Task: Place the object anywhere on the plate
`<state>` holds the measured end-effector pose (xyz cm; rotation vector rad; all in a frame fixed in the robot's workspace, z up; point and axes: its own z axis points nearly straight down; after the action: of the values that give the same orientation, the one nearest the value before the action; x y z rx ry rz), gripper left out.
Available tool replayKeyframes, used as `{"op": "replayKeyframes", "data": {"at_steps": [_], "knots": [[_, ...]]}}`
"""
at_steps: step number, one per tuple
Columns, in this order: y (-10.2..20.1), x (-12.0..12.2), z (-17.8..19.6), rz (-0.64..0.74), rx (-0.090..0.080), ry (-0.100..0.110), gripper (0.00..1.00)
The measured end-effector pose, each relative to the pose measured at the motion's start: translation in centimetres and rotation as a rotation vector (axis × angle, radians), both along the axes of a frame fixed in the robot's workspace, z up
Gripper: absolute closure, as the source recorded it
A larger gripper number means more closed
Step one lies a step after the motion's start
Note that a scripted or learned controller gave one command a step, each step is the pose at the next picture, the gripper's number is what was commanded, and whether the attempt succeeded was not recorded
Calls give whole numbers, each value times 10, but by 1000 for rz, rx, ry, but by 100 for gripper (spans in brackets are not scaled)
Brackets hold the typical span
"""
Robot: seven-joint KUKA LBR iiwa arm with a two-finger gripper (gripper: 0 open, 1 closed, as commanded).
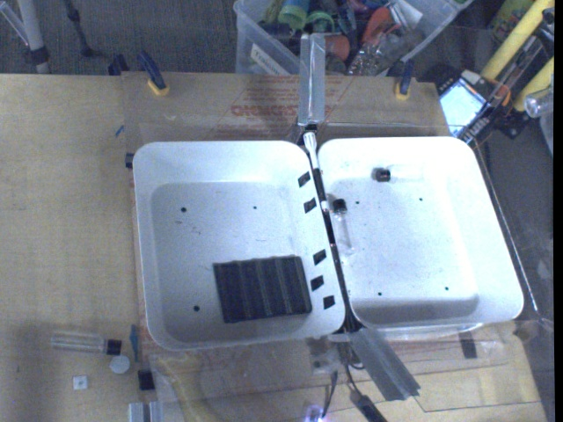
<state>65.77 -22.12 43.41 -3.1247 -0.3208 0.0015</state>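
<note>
Camera view gave you two white bins side by side on the bench (62,192). The left bin (220,222) held one thing: a ribbed plate (262,288), flat on the floor toward the near edge, a bit right of centre and slightly askew. It was dark grey to black and rectangular, w/ grooves running across its short way. Black tape marks (310,206) ran down that bin's right wall.

The right bin (413,253) held the small stuff. The small dark object (381,175) sat near the far wall, left of centre, well apart from the plate and in the other bin. It looked stubby and blackish w/ a lighter fleck on top; too small for you to make out its shape. A second dark bit (337,205) lay against the left wall, and a clear piece (342,233) lay just nearer than it, along the same wall.

Pincer state: you couldn't tell.

Beyond the bins, a clear tub (264,38) at the far side was full of coloured tools. Two blue clamps (156,81) stood at the far edge of the board. A clear tube (79,342) lay on the bench near the left bin's near corner, w/ a few small bits beside it.
</note>
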Motion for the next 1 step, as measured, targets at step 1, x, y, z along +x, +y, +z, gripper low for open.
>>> {"op": "replayKeyframes", "data": {"at_steps": [1], "knots": [[42, 0, 1, 607, 3, 2, 100]]}}
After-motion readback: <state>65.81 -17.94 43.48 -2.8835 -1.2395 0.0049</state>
